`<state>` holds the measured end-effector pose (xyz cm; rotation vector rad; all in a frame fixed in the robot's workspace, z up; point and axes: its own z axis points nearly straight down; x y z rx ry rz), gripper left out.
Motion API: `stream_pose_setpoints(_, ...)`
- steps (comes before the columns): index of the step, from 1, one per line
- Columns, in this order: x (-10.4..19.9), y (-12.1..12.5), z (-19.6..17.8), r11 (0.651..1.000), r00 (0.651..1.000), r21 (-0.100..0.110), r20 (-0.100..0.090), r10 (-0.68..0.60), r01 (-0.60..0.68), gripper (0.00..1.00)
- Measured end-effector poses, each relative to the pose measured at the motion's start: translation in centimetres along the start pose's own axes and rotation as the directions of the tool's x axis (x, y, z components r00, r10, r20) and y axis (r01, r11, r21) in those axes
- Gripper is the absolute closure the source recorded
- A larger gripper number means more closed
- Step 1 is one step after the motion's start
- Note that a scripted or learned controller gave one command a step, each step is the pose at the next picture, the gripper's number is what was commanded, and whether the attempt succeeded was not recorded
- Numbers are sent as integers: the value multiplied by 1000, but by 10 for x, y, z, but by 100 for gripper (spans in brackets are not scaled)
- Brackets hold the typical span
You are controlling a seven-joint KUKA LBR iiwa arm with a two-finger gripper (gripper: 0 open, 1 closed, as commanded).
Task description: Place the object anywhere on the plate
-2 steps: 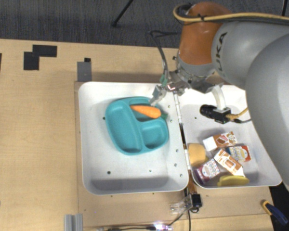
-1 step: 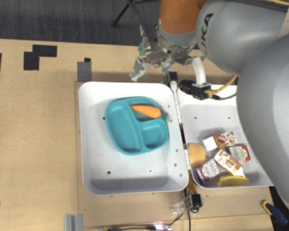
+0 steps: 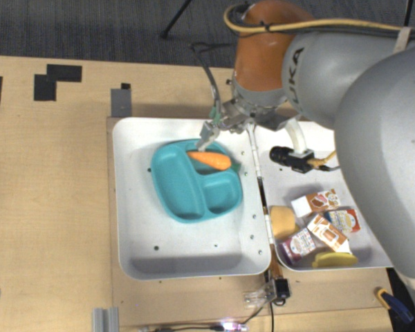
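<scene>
Carrot lies just below the pincer as you look down on the bench, resting across the upper right part of the teal divided plate, so by the look of it the main part of the job is done: the thing sits on the plate, within its rim. You cannot tell from this slant whether the pincer is apart or together, nor whether it touches the carrot (its tip hangs very close over the carrot's left end). What is left, I judge, is only to make sure of the release and lift the arm clear without dragging the carrot off. Nothing else lies beside the plate in the left bin under the pincer. Off to the pincer's right and lower, well apart in the right bin, you have a tan block, some snack packets and a yellow piece; none of them stands in the way.
</scene>
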<state>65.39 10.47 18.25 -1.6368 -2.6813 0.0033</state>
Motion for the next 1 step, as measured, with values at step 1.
stream_pose_setpoints(1,69,53,-5,976,976,-9,-4,218,-218,0)
